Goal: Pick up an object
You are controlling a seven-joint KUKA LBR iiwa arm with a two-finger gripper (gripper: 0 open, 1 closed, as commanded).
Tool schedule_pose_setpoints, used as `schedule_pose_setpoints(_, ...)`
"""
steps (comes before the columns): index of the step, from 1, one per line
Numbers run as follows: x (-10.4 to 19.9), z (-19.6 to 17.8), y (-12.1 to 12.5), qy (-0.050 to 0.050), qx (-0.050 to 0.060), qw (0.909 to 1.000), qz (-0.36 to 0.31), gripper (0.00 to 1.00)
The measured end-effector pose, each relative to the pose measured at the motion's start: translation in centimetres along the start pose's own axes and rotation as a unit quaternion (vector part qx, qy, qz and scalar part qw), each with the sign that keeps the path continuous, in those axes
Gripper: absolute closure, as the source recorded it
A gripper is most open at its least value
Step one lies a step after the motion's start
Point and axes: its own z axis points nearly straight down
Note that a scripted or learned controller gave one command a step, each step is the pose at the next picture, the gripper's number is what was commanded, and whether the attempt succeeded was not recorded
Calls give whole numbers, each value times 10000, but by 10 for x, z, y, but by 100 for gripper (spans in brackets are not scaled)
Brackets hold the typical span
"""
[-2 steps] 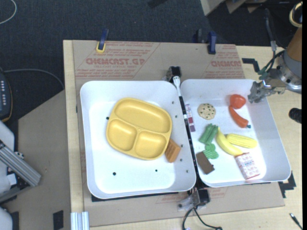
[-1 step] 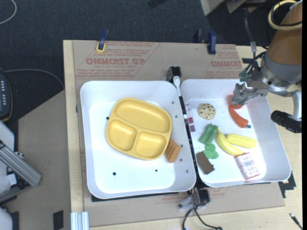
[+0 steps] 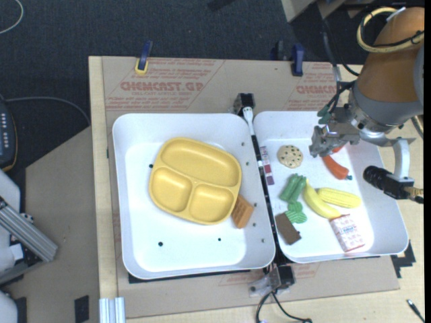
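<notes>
Bench (image 3: 175,86): brown board under two white bins, clamped at its far edge, presumably so the layout stays fixed for repeated tries.

Left bin (image 3: 135,234): holds a yellow divided tray (image 3: 194,179), set askew near the bin's middle. A small brown block (image 3: 242,212) leans against the tray's corner nearest the right bin.

Right bin (image 3: 384,210): landmark for the smaller items, which lie loosely, apparently tipped in for random picking.

Arm (image 3: 394,59): grey with an orange band, over the right bin's far side.

Hand (image 3: 328,147): low at the right bin's far middle, directly above the orange item's upper end. Finger state cannot be judged.

Banana (image 3: 322,204): right bin centre, curved, beside a yellow corn cob (image 3: 340,197).

Red-and-white packet (image 3: 349,233): right bin's near side.

Green items (image 3: 293,197): toward the bin's edge beside the left bin, with a dark brown piece (image 3: 288,230) nearer the viewer.

Orange item (image 3: 337,167): likely target, carrot-like. Long axis runs diagonally, upper end under the hand, lower end pointing to the bin's outer near corner.

Cookie (image 3: 291,155): round, just beside the hand.
</notes>
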Motion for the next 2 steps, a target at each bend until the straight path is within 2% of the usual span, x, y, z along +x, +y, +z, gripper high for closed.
schedule_pose_setpoints(1,28,3,-4,-7,2,10000,6,100)
schedule_pose_setpoints(2,29,11,-7,-12,4,10000,26,100)
